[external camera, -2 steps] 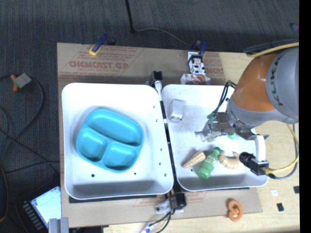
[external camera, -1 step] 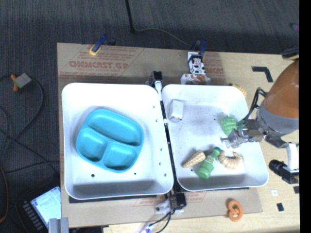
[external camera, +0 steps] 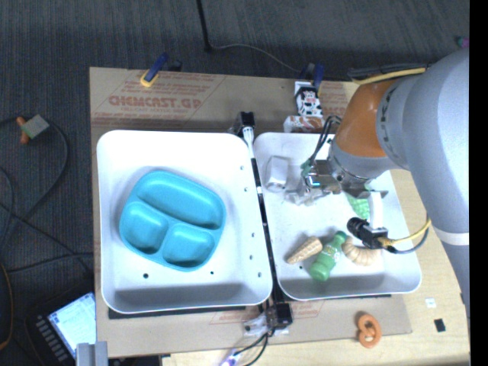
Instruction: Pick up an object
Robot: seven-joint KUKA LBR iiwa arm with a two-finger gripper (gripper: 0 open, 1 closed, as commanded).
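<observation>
Your claw (external camera: 299,193) is down inside the right bin (external camera: 288,227), in its upper left part, close to the wall that this bin shares with its neighbour. The metal there is a blur of grey and white, so you cannot tell whether the claw stands apart or together, nor whether it has hold of anything.

Just to its upper left, touching it or very nearly so, lies a pale grey block (external camera: 275,171); it may be a loose object, but the view is too poor to be sure. To the right of the claw, under the wrist, a green and white piece (external camera: 359,205) pokes out.

The clearer objects for you to pick sit along the bin's lower edge, well apart from the claw. A tan cone (external camera: 303,250) lies on its side. Its wide end is just beside a green bottle (external camera: 325,258), which lies tilted. A curved tan piece (external camera: 363,256) lies against the bottle's upper end on the right.

The arm (external camera: 435,128) comes in from the right, its orange band (external camera: 364,120) above the bin's upper right corner.

The left bin (external camera: 114,280) holds a blue divided tray (external camera: 171,218), set at a slant in the middle.

Out on the bench (external camera: 191,101), an orange ring (external camera: 369,329) lies below the right bin, and a small black-and-white box (external camera: 307,102) stands just above it.
</observation>
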